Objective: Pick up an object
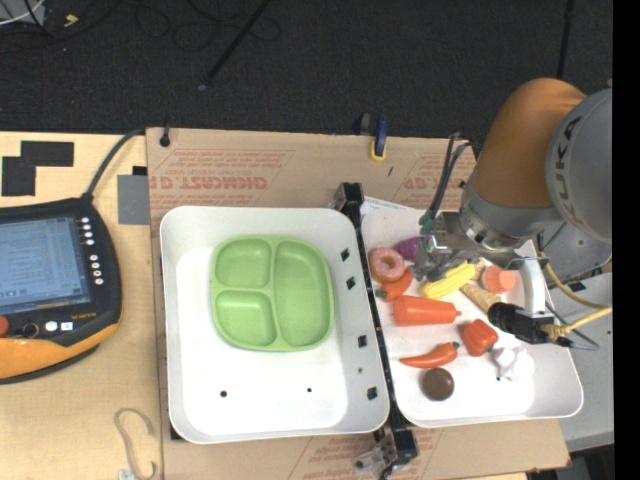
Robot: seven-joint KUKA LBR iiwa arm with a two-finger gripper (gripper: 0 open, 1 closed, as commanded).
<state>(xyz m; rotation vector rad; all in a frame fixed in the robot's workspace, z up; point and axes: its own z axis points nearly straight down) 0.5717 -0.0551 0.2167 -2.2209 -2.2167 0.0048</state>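
Reaching in over the right bin [560, 400], the grey arm [590, 183] with its orange band carries the end effector [436, 258] down among a cluster of toy food. How far it is open cannot be told, and nothing can be seen held by it. Just beside it on the bin floor lies a yellow corn cob [449, 280], and a purple piece [407, 248] sits close on its other side. A pink doughnut [386, 263] rests a little further out toward the bins' shared wall. Nearer the camera from the end effector lie an orange carrot [426, 311], then a red chilli [430, 355] and a dark brown round piece [437, 383]. A red pepper [478, 336] sits below the arm's wrist. Well away, across the divider, the left bin [190, 368] holds a green divided plate [272, 294]. Both bins rest on the desk [60, 408].
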